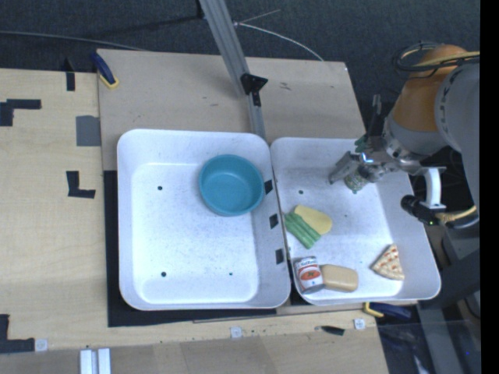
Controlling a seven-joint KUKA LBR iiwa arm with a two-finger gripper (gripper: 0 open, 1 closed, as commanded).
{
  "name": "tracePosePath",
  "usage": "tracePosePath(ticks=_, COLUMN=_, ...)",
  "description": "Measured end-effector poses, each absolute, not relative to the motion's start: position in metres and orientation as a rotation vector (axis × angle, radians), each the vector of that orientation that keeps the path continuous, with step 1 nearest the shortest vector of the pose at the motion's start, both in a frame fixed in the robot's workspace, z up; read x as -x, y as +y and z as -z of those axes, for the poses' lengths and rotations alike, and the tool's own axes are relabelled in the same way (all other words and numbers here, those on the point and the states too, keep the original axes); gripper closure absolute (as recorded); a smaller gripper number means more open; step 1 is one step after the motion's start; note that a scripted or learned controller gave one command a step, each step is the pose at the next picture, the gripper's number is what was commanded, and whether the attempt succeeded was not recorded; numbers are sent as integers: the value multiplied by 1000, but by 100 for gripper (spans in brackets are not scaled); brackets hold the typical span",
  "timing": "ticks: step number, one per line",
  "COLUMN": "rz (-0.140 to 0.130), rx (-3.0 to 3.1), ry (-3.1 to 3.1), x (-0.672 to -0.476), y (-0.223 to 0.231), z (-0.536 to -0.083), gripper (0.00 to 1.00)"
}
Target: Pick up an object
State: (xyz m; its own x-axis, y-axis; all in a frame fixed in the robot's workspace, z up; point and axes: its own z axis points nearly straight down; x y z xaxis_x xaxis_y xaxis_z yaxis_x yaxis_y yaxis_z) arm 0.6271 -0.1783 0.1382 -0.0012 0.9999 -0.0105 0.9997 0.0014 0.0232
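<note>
My gripper (349, 174) hangs over the upper right part of the right bin (312, 158), with nothing visible between its fingers. Below it in that bin lie a corn cob with green husk (308, 224), a small red and white can (307, 273), a tan bread-like piece (339, 277) and a pizza slice (388, 262). A blue bowl (231, 185) sits in the left bin (156, 232), near its upper right corner. The gripper is above and to the right of the corn, apart from it.
A grey metal pole (226, 41) slants down from the top to the gap between the bins. Black clips sit on the divide between the bins. The wooden bench (47, 209) extends to the left with black tape marks.
</note>
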Motion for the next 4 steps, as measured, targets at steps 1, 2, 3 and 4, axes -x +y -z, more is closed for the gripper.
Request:
tracePosePath(ticks=1, rz=-9, rx=-2207, ry=2208, x=-626, y=-179, z=-132, gripper=0)
tracePosePath(ticks=2, rz=-3, rx=-2210, ry=2214, x=-625, y=-178, z=-139, gripper=100)
tracePosePath(ticks=3, rz=-3, rx=-2217, ry=2222, x=-632, y=-170, z=-197, gripper=100)
tracePosePath(ticks=4, rz=-4, rx=-2215, ry=2220, x=-629, y=-169, z=-260, gripper=100)
